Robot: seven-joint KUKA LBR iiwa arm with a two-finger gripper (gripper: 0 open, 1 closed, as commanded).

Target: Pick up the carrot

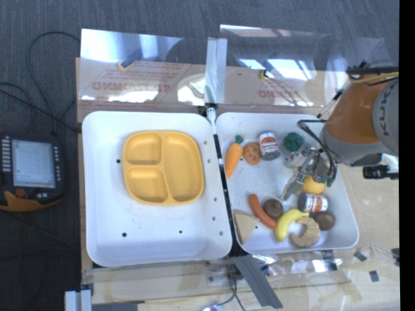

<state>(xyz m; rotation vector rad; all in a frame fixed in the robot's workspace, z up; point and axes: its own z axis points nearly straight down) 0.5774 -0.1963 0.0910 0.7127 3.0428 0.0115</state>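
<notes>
1 carrot [232, 158] waits well left of my gripper [299, 181]; I can't tell its state, must reach over

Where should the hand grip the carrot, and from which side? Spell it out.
Probably grip the carrot across its thick upper orange body, coming from above. It lies lengthwise against the right bin's left wall, so closing along the wall fits better than across it.

A yellow three-compartment plastic plate [163, 167] is set in the left white shallow bin [104, 238]. An orange toy carrot [232, 158] is lodged against the right white bin's [347, 235] left wall, beside the divider.
</notes>
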